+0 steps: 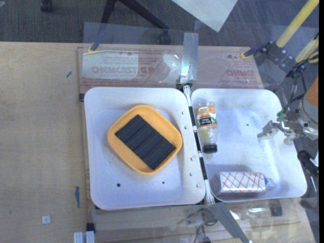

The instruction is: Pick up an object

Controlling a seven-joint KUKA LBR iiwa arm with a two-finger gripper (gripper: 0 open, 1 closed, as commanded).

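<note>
The wooden counter (40, 135) carries two white bins. In the left bin (101, 186) lies a yellow tray with black ridged inlay (144, 138), tilted. The right bin (243, 120) holds a small bottle (206, 127) along its left wall and a red-checked packet (242, 181) near its front. The jaws (271, 129) hang released over the bin's right side, grasping nothing.

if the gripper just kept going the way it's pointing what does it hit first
The gripper points left over the right bin. Straight on, the bottle by the divider looks first in line, though its height above the bin floor is unclear.
</note>
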